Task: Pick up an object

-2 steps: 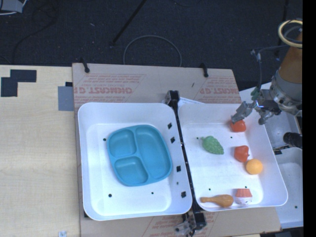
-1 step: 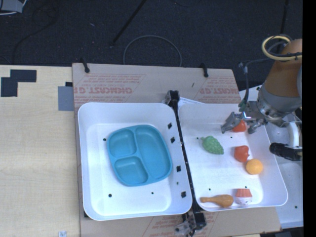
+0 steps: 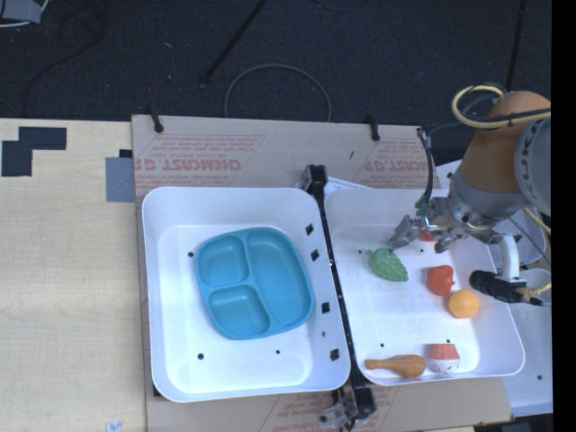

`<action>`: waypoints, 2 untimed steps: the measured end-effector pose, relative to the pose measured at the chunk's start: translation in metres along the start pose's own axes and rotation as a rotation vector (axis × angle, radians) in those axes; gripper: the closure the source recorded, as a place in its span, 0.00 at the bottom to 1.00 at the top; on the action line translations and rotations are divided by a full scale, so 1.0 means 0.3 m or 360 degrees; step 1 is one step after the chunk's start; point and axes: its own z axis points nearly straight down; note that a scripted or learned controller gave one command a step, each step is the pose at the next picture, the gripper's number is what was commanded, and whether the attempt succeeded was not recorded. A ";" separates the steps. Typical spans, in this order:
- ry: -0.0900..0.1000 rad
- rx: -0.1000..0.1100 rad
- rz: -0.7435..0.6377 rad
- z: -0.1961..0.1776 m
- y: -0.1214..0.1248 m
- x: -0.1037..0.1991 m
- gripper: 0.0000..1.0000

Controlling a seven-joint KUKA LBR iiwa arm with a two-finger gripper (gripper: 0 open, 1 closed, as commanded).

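Two white bins sit side by side on a cardboard sheet over the pale wood bench [image 3: 63, 286], dark carpet with loose cables behind. Left bin [image 3: 171, 241] has a blue divided plate [image 3: 255, 282]. Right bin [image 3: 504, 349] has a green leafy piece [image 3: 389, 265], red piece [image 3: 440, 280], orange ball [image 3: 463, 304] and drumstick [image 3: 396, 365]. End effector [image 3: 423, 230] hovers just above the green piece, fingers spread wide, holding nothing.
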 end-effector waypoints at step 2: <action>0.0000 0.0000 0.0006 0.135 0.000 0.002 1.00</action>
